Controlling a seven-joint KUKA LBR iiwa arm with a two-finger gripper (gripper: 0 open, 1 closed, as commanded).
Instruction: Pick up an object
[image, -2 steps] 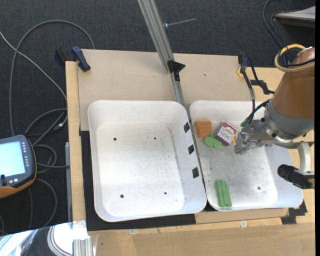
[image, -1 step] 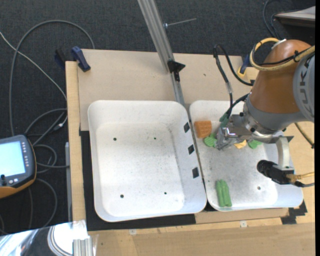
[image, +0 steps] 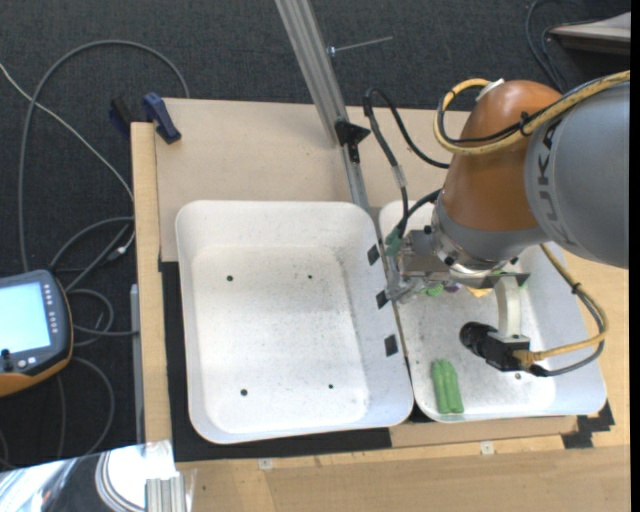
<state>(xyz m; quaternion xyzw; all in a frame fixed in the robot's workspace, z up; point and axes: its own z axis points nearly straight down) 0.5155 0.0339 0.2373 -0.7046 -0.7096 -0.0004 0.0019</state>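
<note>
arm: in from the right, over the right bin | tool: low at that bin's left wall, just beside the left bin; released or clenched, cannot tell | green block: lying in the right bin's near part, apart from the tool | both bins on the bench

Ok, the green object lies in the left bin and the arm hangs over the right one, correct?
No, the camera view shows the green object in the right bin, near its front edge; the arm does hang over that bin.
</note>
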